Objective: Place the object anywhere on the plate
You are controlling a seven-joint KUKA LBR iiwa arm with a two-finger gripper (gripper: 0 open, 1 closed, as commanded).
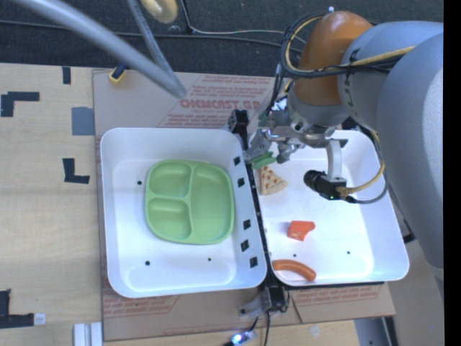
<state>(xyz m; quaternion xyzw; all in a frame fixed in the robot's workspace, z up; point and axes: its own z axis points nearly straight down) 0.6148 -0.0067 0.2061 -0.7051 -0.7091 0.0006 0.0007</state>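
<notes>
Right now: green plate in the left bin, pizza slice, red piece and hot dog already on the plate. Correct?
Not quite. The camera view shows the green plate in the left bin, but the pizza slice, red piece and hot dog lie in the right bin, not on the plate.

arm (403, 71): grey, bulky | wrist band: orange (glossy) | cables: yellow and black, looped | gripper (268, 150): metal

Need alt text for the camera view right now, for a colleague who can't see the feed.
The end effector hangs over the right bin's upper left corner, just above a pizza slice. An orange-red chunk and a hot dog lie nearer the front of that bin. A green divided plate sits in the left bin with nothing on it.
</notes>
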